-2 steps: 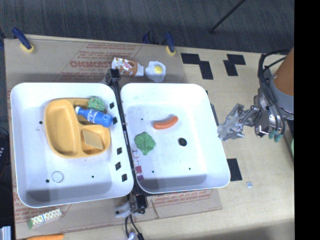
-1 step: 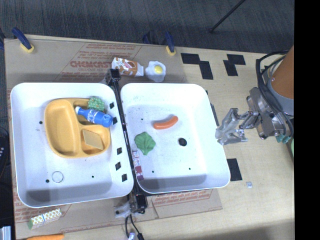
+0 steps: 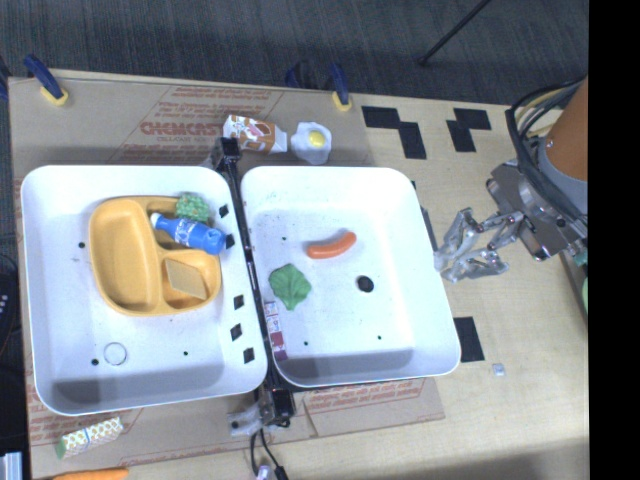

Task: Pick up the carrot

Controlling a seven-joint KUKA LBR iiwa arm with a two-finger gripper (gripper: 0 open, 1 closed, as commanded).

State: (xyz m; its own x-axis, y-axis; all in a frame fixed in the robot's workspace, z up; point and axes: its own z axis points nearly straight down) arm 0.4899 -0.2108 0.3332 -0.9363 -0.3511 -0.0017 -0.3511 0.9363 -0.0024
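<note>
Off to the right of both bins, the gripper (image 3: 463,251) hangs over the bare bench with its fingers spread apart and nothing between them. The carrot (image 3: 331,245) lies in the right bin (image 3: 430,318), near the middle, well apart from the gripper. Just below it sit a green leaf (image 3: 290,286) and a small dark disc (image 3: 365,285). Over in the left bin (image 3: 45,298) a yellow tray (image 3: 125,258) holds a blue bottle (image 3: 188,233).
</note>
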